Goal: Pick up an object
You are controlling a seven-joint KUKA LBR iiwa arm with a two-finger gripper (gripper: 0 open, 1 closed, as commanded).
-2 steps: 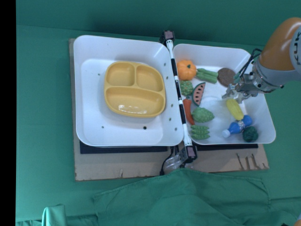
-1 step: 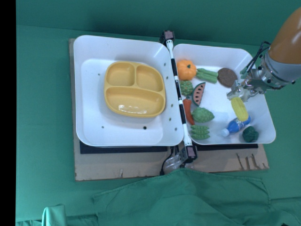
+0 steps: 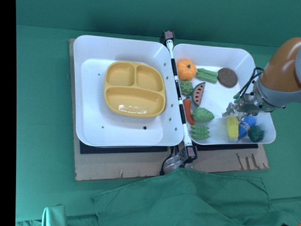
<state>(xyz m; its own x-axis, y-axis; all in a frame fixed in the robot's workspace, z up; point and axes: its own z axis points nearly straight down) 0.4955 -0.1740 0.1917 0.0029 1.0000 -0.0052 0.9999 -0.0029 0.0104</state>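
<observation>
Just below hand [image 3: 241, 111], corn [image 3: 232, 128]

The arm [image 3: 287, 74] is a rounded grey body with a broad, glossy orange band [image 3: 284, 65] above the wrist. A thin black cable [image 3: 248, 82] loops along its side toward the gripper [image 3: 240, 108], a compact cluster of silver-grey metal parts with darker fittings.
</observation>
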